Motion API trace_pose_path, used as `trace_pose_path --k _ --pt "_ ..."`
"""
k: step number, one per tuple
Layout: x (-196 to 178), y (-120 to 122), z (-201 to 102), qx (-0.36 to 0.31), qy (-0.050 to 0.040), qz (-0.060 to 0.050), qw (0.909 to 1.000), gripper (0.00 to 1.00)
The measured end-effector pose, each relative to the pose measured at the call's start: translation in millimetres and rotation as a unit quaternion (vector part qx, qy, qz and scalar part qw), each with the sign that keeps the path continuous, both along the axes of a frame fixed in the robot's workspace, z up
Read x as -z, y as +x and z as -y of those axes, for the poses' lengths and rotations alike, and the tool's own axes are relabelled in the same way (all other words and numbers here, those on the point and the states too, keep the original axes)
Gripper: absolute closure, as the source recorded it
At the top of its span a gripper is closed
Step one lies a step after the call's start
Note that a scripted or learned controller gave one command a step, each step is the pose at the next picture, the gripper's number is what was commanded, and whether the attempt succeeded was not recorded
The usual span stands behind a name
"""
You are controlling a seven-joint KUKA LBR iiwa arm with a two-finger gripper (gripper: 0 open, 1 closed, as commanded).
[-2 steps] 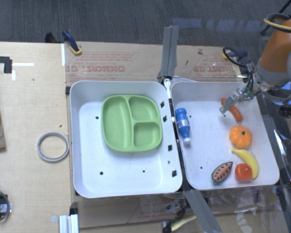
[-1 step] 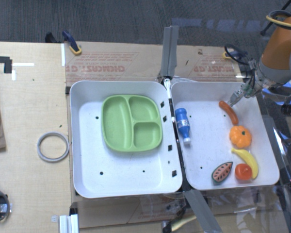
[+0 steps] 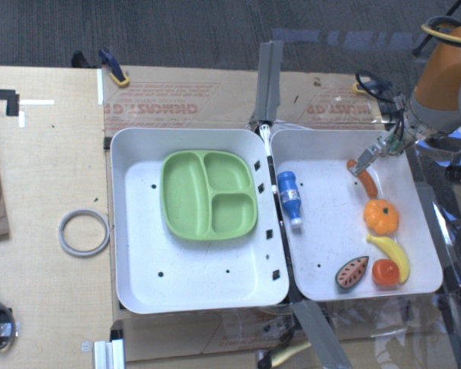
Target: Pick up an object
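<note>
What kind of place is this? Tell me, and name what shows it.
Probably a robot test bench in a lab: a robot arm reaching over two white bins, toy food like a banana, and carpet around the bench.

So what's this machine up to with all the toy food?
A robot arm reaches in from the right over two white bins. Its gripper sits low at the far end of the right bin, right by a toy sausage; nothing is visibly held. A pumpkin, banana, tomato, watermelon slice and blue bottle lie around it. The left bin holds a green divided plate.
</note>
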State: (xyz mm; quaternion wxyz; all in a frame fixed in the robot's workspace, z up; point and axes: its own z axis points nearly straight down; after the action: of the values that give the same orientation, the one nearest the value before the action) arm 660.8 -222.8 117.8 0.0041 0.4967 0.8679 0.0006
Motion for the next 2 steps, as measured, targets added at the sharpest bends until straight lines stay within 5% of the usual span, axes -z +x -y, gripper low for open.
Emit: trace_pose_path --k 1,2 --pt "22.2 0.0 -5.6 0.081 0.0051 -0.005 0.9967 0.0" --pt "11.8 1.5 -4.0 0.08 0.0017 0.0 0.9968 1.0"
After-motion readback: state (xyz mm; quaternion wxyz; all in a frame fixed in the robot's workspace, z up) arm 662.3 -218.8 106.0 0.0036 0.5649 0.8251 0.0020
